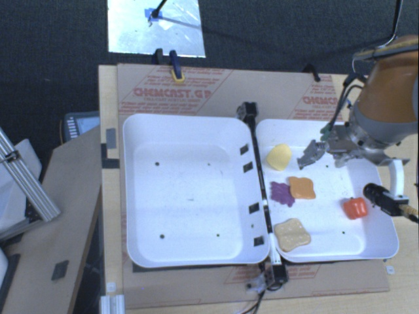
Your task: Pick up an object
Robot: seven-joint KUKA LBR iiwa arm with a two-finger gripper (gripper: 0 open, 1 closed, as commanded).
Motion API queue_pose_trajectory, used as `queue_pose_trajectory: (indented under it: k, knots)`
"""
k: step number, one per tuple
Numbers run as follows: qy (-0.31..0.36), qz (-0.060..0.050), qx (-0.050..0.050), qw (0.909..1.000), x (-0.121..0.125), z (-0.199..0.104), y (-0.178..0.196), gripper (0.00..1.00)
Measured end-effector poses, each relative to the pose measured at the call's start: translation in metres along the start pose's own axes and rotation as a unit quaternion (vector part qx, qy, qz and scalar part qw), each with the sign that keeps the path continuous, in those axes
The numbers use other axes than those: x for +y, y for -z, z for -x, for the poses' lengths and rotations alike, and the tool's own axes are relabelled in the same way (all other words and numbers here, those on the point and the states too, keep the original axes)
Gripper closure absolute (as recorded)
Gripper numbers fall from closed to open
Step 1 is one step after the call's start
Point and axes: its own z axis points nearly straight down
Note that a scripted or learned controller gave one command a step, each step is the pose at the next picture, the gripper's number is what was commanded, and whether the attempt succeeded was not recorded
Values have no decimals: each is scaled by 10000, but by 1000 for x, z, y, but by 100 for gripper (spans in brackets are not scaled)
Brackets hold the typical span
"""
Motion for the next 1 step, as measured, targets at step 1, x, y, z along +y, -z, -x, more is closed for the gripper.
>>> queue_pose_trajectory:
  k: [1]
  knots:
    - [9,13,-1,10000,1,0,11,100]
